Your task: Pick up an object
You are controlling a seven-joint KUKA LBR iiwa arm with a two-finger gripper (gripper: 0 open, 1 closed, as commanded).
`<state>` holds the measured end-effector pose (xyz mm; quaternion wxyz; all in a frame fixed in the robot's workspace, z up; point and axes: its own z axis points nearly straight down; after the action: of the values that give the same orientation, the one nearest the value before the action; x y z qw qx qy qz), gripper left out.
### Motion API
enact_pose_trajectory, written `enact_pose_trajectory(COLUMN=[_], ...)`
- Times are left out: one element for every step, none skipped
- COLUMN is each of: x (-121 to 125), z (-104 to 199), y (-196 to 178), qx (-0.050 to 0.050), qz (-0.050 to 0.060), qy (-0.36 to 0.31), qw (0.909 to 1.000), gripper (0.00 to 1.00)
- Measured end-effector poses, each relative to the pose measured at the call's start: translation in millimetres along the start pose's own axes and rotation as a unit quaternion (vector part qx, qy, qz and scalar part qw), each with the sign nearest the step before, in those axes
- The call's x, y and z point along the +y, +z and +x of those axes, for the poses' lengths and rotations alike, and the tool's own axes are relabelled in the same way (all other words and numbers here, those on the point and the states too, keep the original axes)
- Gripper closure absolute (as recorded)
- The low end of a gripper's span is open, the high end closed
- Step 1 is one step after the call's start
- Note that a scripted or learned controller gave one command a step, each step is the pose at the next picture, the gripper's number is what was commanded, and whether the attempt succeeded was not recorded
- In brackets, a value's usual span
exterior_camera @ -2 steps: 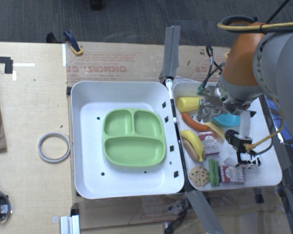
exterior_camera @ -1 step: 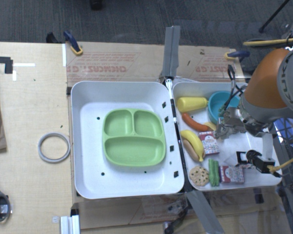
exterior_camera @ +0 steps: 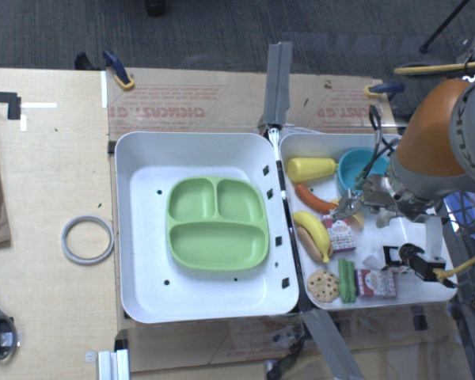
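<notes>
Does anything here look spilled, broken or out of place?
Nothing stands out. The green divided plate lies flat in the left bin; the toy foods, such as the banana and cookie, lie loosely in the right bin.

Grey arm (exterior_camera: 439, 145) reaches leftward; end effector (exterior_camera: 350, 206) lowered.

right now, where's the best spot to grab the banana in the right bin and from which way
Probably the banana at its thick middle, coming straight down from above. It lies flat on the bin floor, curving from upper left to lower right, so the claw should close across its narrow width. A red carrot-like toy and a small carton crowd its ends.
</notes>
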<state>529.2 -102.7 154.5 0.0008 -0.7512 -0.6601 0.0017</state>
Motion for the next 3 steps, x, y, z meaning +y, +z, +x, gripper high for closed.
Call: enact_pose_trajectory(x=[-33, -19, 17], z=[-7, -2, 1], y=[-98, -13, 44], qx=[0.000, 0.000, 0.000], qz=[0.000, 0.001, 0.000], qy=[0.139, 0.092, -0.113], qw=[0.9903, 0.9958, 0.9936], gripper=[0.00, 0.00, 0.00])
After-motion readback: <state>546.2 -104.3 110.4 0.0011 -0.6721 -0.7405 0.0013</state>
